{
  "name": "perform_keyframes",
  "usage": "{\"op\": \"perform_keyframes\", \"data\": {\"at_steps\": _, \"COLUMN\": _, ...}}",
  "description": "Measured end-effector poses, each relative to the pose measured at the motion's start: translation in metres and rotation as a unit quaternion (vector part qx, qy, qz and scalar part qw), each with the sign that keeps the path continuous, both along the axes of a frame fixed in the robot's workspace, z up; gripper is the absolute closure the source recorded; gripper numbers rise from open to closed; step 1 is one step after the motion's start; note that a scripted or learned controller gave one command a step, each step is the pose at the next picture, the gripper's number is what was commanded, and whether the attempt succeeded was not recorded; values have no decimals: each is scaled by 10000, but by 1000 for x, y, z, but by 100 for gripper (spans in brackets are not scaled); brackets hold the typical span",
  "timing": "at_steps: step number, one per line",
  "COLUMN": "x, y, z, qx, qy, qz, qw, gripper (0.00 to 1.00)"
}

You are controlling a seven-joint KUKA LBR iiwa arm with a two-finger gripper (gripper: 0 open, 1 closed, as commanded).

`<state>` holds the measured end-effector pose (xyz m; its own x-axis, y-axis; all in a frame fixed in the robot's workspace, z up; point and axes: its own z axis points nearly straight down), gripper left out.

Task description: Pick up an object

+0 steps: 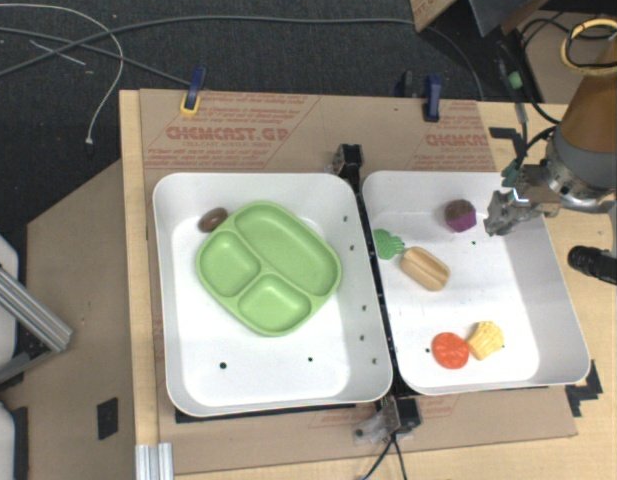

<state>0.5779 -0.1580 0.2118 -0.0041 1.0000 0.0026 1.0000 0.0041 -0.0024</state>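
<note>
jaws (500, 216) over right bin (548, 298), just beside purple object (460, 214); opening cannot be told.

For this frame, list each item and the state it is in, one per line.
Green divided plate: flat in the left bin, compartments bare.
Brown item: lying at the plate's upper left edge.
Purple item: resting in the right bin, beside the gripper.
Tan roll: lying on its side.
Red item: touching the yellow item.
</note>
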Motion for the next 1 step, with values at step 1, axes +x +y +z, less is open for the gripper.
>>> {"op": "perform_keyframes", "data": {"at_steps": 1, "x": -1, "y": 47, "z": -6, "qx": -4, "qy": 0, "qz": -7, "qw": 10000, "gripper": 100}}
